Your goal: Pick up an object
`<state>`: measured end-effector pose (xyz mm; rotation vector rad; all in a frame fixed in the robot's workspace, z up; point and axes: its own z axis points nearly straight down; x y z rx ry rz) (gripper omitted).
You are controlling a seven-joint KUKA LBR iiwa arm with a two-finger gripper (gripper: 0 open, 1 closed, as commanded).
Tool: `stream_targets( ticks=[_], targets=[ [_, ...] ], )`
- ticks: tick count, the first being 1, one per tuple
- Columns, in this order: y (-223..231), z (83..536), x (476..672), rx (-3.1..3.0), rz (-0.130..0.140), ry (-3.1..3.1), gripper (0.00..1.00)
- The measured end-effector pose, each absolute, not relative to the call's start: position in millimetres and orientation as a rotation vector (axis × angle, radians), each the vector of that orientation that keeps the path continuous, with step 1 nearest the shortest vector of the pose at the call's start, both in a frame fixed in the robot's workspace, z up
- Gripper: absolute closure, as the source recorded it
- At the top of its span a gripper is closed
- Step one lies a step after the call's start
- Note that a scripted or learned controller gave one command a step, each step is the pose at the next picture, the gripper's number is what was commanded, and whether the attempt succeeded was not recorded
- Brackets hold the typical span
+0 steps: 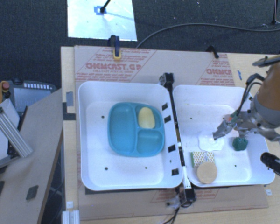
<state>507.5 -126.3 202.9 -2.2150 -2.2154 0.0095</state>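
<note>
In the right bin [196, 99] my gripper [221, 131] reaches in from the right and hangs low over a white, soft-looking object [210, 143] on the bin floor. A small teal object [240, 144] lies just to the right of the gripper. A round tan disc [207, 172] and a small green-and-white patterned piece [197, 158] sit near the bin's front edge. In the left bin a blue divided plate [126, 134] carries a yellow object [146, 117] in its upper right compartment.
A black divider with clips [172, 125] separates the two bins. The arm's grey body and orange band [275, 94] overhang the right bin's right side. A cable [186, 29] runs across the dark floor behind the bench.
</note>
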Motion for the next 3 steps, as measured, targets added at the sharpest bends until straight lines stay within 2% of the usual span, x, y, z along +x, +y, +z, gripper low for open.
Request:
stream_targets(
  ticks=[1,3],
  targets=[
    [-126.1,208.4,510.3,-2.219,-0.001,-2.226,0.00],
    [-140.2,111.5,519.2,-2.219,0.002,-2.220,0.00]
  ],
)
